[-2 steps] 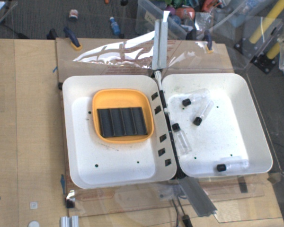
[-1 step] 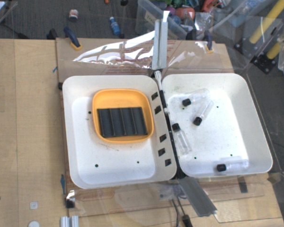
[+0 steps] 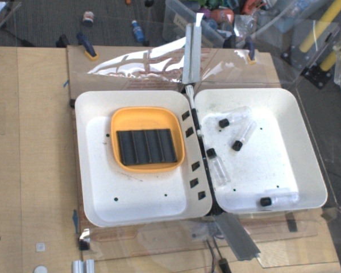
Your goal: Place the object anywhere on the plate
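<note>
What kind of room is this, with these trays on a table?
Probably a robotics lab or workshop: two white bins fixed to a wooden bench, clear vials as test objects, and a tub of toys behind.

Slanted overhead view of both bins (image 3: pixel 307 152)

Arm appearance indiscernible

Bench top (image 3: pixel 28 152) is plain light wood, pretty clean. Behind it the floor (image 3: pixel 45 10) is dark grey with some small bits scattered on it. Upper right there's a clear plastic tub (image 3: pixel 227 10) stuffed with colourful toys. Shiny plastic sheet (image 3: pixel 142 64) at the back catches glare.
</note>
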